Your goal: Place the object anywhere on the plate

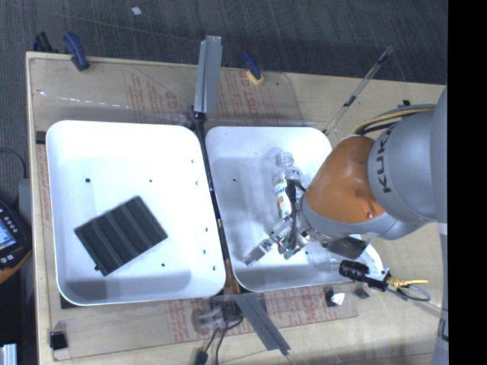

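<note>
Camera view: clear bottle (pixel 283 179) lay in the right bin (pixel 236 173), close beside the jaws, whose state could not be told; dark ribbed plate (pixel 122 235) lay in the left bin (pixel 91 158).

This looks like a robotics lab: a grey-and-orange KUKA arm (pixel 396 181) reaches over a plywood bench (pixel 122 90) holding 2 shallow white bins (pixel 114 154), blue clamps (pixel 74 52) grip the bench's far edge, a handheld controller (pixel 9 236) sits at the left, and dark carpet (pixel 304 14) lies beyond.
</note>
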Available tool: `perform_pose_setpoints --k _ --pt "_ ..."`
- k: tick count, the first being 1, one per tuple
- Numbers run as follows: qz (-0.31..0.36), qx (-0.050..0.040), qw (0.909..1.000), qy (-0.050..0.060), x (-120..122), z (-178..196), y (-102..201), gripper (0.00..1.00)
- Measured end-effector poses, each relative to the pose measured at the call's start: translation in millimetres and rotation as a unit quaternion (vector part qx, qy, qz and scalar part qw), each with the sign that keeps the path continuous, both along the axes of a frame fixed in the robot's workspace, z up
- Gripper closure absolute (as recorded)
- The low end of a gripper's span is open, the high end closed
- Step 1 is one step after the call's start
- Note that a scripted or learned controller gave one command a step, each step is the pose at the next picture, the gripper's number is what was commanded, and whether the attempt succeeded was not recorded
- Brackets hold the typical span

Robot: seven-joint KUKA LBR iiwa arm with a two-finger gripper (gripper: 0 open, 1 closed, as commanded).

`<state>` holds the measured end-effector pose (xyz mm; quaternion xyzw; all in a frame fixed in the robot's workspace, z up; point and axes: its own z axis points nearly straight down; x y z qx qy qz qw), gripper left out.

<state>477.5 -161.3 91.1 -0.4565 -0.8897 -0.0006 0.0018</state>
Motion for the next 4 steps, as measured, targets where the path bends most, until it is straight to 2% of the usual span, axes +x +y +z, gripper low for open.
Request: perform_pose_setpoints --k 1,2,3,4 --pt "0.0 0.0 1.0 0.0 0.0 0.0 0.0 0.0" --pt "-0.348 -0.0004 0.9376 -0.001 7.5 0.9 22.6 0.0" --pt "-0.381 -0.0008 0.9247 0.0 -0.1 100.5 91.9 0.0" --pt "-0.425 -0.0014 0.905 0.001 -0.5 100.1 175.7 0.0"
